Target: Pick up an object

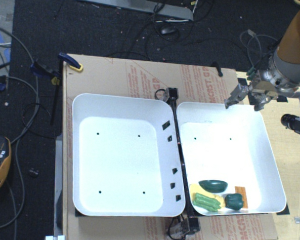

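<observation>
My gripper (248, 100) hangs over the far rim of the right bin (270, 149), open, with nothing between its two dark fingers. At the near end of that bin lie several small objects, far from the gripper: a dark green oval piece (213, 186), a light green ridged piece (206, 202), a teal block (234, 201) and a small orange block (242, 191) behind it.
The left bin (82, 153) lies beside the right one, with a black clipped divider (175, 149) between them. Both rest on a cardboard sheet (137, 75). Cables and a blue clamp (46, 70) lie on the dark floor beyond.
</observation>
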Available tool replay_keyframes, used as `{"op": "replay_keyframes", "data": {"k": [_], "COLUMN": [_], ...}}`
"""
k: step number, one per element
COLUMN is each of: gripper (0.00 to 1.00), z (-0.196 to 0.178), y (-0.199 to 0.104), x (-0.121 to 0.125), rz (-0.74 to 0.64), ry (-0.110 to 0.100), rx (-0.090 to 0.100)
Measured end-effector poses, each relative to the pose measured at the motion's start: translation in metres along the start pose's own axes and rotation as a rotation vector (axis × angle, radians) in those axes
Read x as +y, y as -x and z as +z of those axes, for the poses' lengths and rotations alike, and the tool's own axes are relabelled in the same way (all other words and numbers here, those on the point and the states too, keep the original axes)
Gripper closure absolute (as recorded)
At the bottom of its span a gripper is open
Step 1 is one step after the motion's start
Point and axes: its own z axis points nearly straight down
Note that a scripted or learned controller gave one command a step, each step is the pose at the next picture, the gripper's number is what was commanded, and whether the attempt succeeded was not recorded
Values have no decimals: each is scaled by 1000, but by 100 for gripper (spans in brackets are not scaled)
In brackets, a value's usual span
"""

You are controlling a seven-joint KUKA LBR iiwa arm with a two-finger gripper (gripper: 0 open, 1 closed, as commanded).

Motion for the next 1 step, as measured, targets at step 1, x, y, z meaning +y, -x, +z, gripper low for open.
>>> {"op": "replay_keyframes", "data": {"k": [1], "gripper": [0], "z": [73], "y": [1], "x": [-86], "rz": [3], "ry": [-8], "rx": [2]}}
